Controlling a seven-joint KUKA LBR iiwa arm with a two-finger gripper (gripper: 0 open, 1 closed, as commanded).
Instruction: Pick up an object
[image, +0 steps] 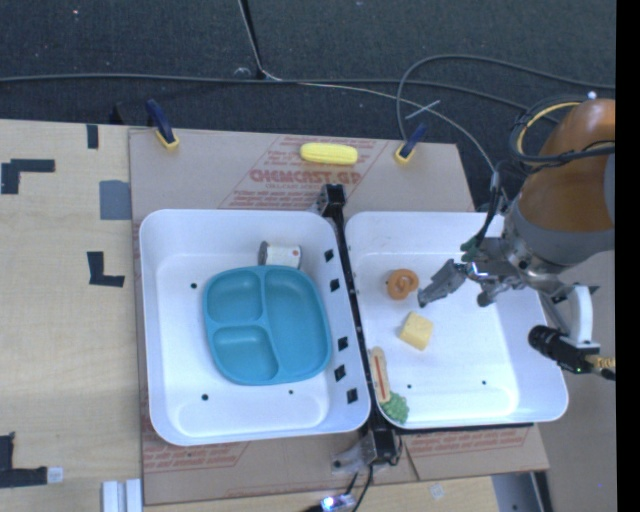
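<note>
open floor right of cheese cube (417, 331)

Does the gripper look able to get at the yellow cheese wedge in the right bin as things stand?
Probably yes. The gripper hangs over the right bin, and the cheese wedge lies apart from the donut and the hot dog, with bare bin floor around it.

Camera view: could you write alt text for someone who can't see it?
A grey and orange robot arm's gripper hangs over the right white bin, near a small brown ring-shaped toy and a pale yellow cube-like block. The left white bin holds a blue divided plastic plate.
</note>
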